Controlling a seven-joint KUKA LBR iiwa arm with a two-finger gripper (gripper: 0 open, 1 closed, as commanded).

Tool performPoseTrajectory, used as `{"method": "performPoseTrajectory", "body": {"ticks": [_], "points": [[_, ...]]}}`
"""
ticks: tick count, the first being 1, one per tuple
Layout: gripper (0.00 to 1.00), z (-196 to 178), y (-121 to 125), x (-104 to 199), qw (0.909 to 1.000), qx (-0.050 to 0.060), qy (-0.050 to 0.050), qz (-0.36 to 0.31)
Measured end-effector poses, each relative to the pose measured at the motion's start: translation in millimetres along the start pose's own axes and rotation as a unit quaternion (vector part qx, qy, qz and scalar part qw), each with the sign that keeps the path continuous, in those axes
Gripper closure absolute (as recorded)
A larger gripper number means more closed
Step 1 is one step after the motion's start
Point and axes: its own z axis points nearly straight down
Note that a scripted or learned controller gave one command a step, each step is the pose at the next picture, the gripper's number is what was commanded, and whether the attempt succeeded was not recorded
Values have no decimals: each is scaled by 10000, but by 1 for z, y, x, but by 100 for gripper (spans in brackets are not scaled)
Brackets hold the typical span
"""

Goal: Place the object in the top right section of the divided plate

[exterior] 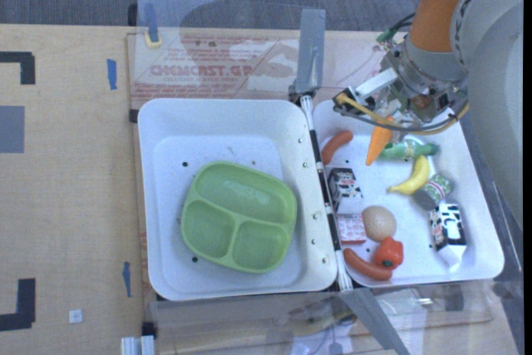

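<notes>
Two bins in use. End effector [397, 114] hovers over the right bin's carrot [378, 144]; finger state cannot be told. Picking step: descend, grasp, then carry to divided plate [239, 216].

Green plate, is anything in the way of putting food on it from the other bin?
Nothing lies on the green plate; its sections show bare. Between it and the food, like the carrot under the pincer, stand only the two bins' raised rims, side by side. The food would have to go up over them.
</notes>
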Motion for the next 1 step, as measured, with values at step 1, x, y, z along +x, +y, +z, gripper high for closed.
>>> {"method": "performPoseTrajectory", "body": {"ticks": [1], "points": [[100, 19, -77, 31, 9961, 5, 1, -882]]}}
